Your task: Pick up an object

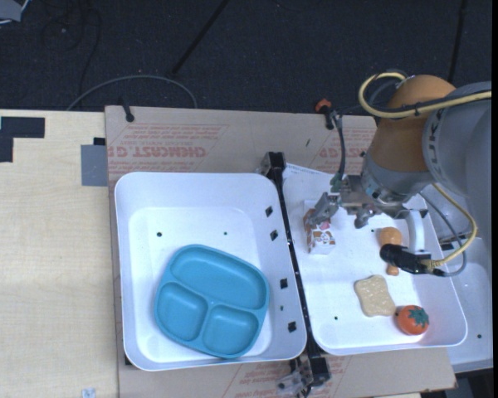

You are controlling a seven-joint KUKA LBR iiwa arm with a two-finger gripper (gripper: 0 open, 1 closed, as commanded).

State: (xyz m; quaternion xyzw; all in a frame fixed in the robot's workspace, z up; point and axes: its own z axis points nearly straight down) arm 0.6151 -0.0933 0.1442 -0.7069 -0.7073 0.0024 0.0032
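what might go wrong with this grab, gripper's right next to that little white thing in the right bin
1. The gripper sits at the upper edge of the small white object rather than squarely over it, so closing may nudge it away instead of catching it.
2. That object lies near the left wall of the right bin, so a descent there could clip the wall.

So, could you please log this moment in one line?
claw: over right bin, by small white item | toast, tomato: apart | left bin: blue plate
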